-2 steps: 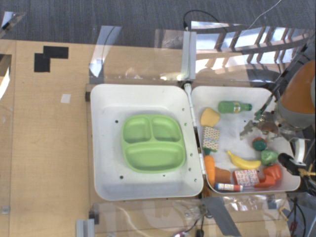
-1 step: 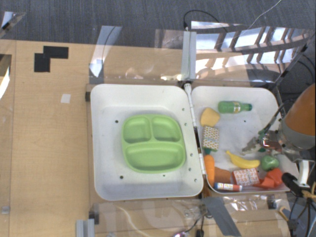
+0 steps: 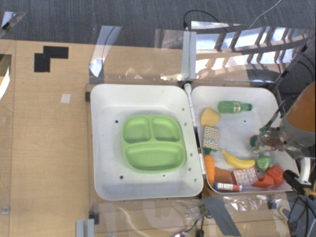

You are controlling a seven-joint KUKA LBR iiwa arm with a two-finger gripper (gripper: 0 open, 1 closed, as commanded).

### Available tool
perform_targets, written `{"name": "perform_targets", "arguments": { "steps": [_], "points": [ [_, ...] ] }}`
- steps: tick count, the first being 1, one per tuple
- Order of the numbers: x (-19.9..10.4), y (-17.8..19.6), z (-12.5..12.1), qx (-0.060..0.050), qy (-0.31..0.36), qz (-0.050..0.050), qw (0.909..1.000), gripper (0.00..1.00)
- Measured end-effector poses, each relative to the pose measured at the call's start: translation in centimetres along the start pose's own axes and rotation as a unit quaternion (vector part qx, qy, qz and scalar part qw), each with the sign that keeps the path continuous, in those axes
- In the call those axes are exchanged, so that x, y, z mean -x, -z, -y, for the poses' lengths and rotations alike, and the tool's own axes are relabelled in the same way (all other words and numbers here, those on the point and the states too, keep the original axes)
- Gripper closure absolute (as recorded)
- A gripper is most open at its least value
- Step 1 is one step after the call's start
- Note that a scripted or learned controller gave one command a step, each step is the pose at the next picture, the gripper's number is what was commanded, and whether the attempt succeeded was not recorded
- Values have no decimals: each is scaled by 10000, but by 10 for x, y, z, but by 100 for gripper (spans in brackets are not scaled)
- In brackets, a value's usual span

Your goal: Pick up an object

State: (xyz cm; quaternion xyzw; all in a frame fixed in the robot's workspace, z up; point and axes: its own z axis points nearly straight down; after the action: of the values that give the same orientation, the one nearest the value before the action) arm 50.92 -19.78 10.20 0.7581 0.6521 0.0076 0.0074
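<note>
Over the right bin (image 3: 270, 95), beside a banana (image 3: 238, 161), hangs the pincer (image 3: 261, 143), its grip impossible to tell; left bin (image 3: 106, 132) holds a green tray (image 3: 153, 143)

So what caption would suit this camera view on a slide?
Robot gripper hovers over toy food in the right bin; a green divided plate sits in the left bin.

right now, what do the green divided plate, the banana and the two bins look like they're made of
Green divided plate: likely molded plastic, matte, uniform colour with soft rounded ridges. Banana: probably a plastic toy, evenly bright yellow with a smooth surface. Left bin and right bin: seemingly thin formed plastic, white with a slight sheen and rounded corners.
</note>
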Motion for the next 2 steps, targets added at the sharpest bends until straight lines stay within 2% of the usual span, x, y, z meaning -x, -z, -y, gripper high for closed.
{"name": "perform_targets", "arguments": {
  "steps": [1,2],
  "points": [
    [0,0,0,-2,-1,0,10000,0],
    [-9,106,-17,-69,193,12,9998,0]
  ]
}}
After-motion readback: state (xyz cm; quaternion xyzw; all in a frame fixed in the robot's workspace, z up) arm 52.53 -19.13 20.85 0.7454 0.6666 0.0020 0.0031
